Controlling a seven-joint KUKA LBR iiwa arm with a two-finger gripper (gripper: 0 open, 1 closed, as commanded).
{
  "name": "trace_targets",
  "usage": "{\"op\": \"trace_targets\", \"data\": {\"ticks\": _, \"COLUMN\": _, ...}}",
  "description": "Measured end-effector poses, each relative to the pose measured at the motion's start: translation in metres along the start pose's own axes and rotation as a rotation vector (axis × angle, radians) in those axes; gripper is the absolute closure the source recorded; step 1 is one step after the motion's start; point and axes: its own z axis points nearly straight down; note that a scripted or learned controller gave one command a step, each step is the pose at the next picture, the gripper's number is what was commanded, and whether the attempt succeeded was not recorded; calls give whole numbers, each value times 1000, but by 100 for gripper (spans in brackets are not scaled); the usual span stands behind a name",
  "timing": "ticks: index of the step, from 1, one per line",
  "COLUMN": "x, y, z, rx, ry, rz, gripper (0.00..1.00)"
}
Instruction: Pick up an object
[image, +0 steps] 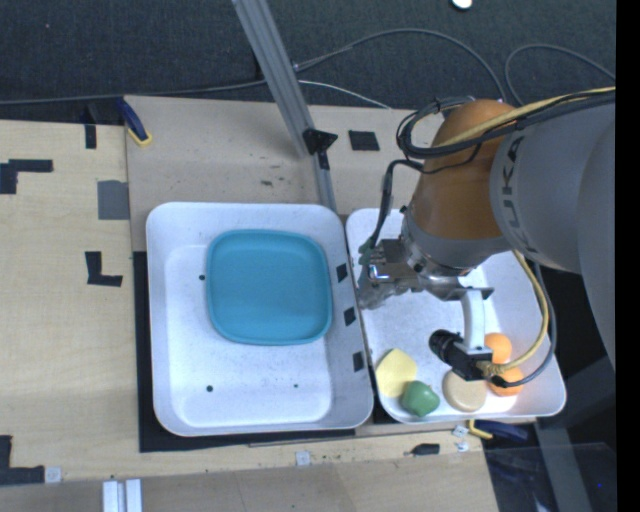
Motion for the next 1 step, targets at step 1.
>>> {"op": "trace_targets", "data": {"ticks": 1, "x": 55, "y": -9, "z": 12, "rx": 0, "ry": 0, "rz": -1, "gripper": 100}}
